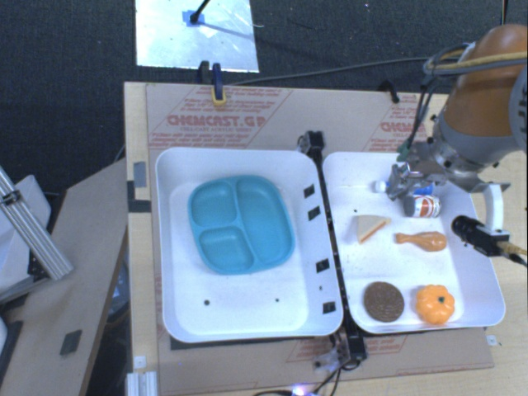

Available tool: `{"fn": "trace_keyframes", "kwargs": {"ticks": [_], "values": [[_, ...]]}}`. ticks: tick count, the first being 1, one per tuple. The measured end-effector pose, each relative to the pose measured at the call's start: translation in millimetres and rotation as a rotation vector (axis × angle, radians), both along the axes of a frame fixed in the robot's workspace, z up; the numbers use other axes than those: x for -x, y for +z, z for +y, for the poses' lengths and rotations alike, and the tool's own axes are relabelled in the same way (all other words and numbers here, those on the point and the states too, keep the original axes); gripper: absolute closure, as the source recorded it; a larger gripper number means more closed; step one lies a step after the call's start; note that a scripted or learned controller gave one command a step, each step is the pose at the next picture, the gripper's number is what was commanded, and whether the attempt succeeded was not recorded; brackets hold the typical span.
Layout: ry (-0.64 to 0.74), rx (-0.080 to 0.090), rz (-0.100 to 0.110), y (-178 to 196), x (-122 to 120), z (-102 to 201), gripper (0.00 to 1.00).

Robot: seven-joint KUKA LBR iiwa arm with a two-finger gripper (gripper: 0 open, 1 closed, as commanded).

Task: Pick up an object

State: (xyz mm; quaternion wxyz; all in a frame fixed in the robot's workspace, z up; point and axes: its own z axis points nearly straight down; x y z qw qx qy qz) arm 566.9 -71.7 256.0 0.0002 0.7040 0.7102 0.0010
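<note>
In the right bin (346, 172) lie a small can with a red and blue label (423, 206), a sandwich wedge (370, 227), a brown chicken drumstick (421, 240), a round brown cookie (384, 301) and an orange pumpkin (435, 303). My gripper (404, 185) hangs over the bin's upper part, just left of and above the can. I can't make out its fingers against the metal parts.
The left bin (177, 304) holds a blue sectioned plate (241, 223). A black ridge (323, 238) runs between the two bins. The grey and orange arm (487, 97) comes in from the upper right. A black tool part (477, 233) sticks out at the right bin's edge.
</note>
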Motion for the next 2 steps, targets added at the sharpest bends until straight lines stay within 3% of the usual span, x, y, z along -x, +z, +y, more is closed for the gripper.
{"fn": "trace_keyframes", "kwargs": {"ticks": [2], "values": [[-0.001,0.000,0.001,-6,22,88,1.00]]}}
